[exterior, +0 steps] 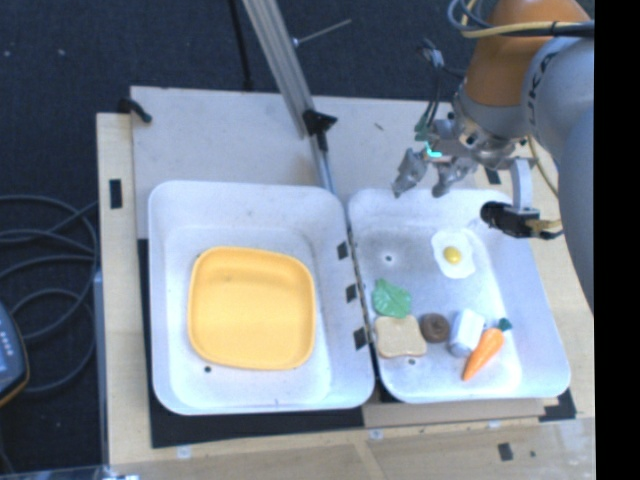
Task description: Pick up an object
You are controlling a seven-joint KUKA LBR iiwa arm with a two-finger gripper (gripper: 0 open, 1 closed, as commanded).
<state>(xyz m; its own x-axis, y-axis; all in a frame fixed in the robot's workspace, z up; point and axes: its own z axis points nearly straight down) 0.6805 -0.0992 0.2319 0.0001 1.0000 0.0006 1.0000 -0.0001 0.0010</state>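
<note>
No writing can be read anywhere. On the worktop (240, 128), the left bin (165, 268) holds a yellow plate (252, 308). The right bin (530, 298) holds the small things — a green leaf (391, 297), a slice of toast (400, 338), a brown disc (434, 327), a fried egg (454, 255), a white-grey piece (466, 330) hard to make out, and an orange carrot (483, 353). The gripper (428, 175) hangs over the bin's far rim, fingers (408, 176) spread, pinching nothing.
</note>
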